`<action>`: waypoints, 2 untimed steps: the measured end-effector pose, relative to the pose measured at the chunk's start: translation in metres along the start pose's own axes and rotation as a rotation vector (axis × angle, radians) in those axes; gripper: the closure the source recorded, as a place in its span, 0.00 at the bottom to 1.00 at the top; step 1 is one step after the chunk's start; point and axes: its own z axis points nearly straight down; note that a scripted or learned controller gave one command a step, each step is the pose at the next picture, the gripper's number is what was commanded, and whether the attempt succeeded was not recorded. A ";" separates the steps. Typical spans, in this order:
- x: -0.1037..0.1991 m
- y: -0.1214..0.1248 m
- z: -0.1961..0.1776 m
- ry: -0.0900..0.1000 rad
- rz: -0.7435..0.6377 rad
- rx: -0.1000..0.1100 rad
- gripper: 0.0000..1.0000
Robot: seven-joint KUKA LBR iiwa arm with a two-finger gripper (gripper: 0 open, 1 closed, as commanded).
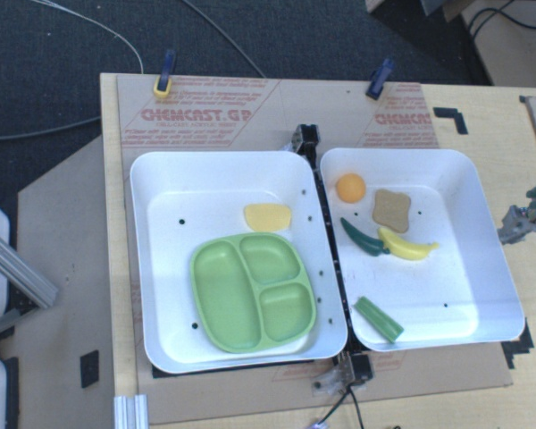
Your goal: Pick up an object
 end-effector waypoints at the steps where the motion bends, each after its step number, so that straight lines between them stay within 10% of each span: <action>1: 0.042 0.013 -0.003 0.001 0.001 0.000 1.00; 2: 0.095 0.039 0.010 0.004 -0.005 0.004 1.00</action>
